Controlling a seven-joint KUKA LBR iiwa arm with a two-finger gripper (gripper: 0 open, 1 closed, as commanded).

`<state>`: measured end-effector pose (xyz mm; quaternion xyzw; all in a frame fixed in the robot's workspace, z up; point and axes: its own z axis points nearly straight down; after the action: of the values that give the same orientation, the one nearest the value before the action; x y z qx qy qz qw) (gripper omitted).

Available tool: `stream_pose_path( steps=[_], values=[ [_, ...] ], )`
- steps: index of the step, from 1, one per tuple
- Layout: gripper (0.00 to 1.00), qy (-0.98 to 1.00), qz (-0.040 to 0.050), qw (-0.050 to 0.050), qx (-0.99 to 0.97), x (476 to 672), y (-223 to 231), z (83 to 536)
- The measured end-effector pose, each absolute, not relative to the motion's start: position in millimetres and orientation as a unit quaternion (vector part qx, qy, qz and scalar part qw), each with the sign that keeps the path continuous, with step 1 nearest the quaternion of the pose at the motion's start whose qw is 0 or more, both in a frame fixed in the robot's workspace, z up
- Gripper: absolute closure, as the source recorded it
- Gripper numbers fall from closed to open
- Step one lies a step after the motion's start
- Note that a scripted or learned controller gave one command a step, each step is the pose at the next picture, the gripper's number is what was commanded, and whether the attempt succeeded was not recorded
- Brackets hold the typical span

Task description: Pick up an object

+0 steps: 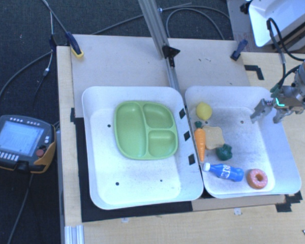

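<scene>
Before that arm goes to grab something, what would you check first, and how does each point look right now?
1. Things to pick are in reach: ok. The right bin holds a lemon, carrot, bottle, donut, a tan slice and a green piece.
2. Gripper carries nothing: ok, its fingers are spread with nothing between them.
3. Gripper is over a target: not ok, it hangs near the bin's right edge, away from the items.
4. Items are separated: not ok, carrot, slice and green piece crowd together.
5. Green plate out of the way: ok, it lies in the left bin.

Pale wooden bench (122,60) on dark carpet (20,50), cables (20,80) trailing across
</scene>
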<state>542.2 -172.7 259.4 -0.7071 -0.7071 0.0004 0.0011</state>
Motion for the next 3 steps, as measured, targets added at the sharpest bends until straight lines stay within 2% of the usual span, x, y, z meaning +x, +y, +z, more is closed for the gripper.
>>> stream_pose_path(
  steps=[1, 3],
  values=[
    [0.00, -0.707, 0.0000, 0.000, -0.707, 542.6, -173, 260],
    [0.00, -0.707, 0.0012, 0.004, -0.707, 530.4, -164, 149]
  ],
)
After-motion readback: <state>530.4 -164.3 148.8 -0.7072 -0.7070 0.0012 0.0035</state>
